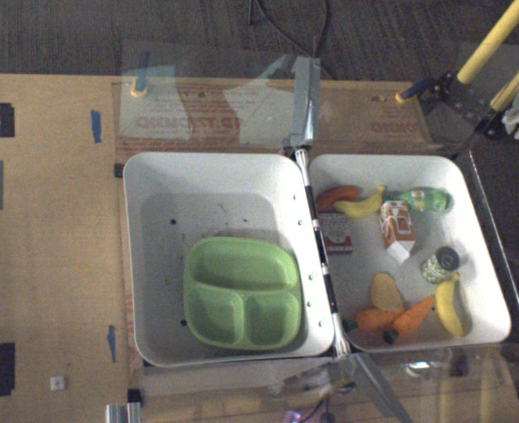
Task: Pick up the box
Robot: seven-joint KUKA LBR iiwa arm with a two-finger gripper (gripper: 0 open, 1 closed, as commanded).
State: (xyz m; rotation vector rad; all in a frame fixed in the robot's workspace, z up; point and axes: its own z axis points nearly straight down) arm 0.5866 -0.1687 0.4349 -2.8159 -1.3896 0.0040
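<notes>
In the right bin [484, 236], an orange and white carton-like box [396, 227] lies near the middle, tilted slightly. A second small box, red and white [336, 233], rests against the bin's left wall. Around them lie a yellow banana [362, 206], an orange sausage-shaped item [337, 196] and a green bottle [426, 201] at the back.
A small can [440, 264], another banana [450, 305], a pale yellow oval piece [385, 291] and two carrots [398, 319] fill the right bin's front. The left bin [153, 201] holds a green divided tray [241, 292]. Yellow-handled tools [497, 33] stand at the far right.
</notes>
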